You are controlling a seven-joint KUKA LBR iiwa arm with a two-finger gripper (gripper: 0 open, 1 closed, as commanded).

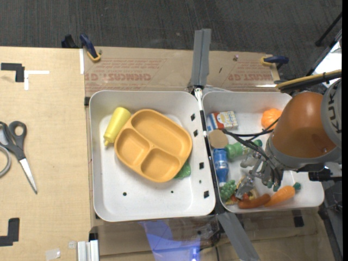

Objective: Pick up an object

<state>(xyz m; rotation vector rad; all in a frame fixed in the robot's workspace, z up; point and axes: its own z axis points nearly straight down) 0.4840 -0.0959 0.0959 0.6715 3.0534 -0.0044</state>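
Low in the right bin [304,203], I see the gripper [255,179] over toy food, near a carrot [283,194]; whether it is open I cannot tell. I judge the carrot light, stiff and slick, best pinched across its middle.

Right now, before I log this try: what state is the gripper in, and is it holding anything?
Gripper: low in the right bin over the toy pile; open, shut or holding cannot be told.

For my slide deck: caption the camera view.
Gripper lowered among toy foods in the right bin; orange divided tray and yellow bottle in the left bin.
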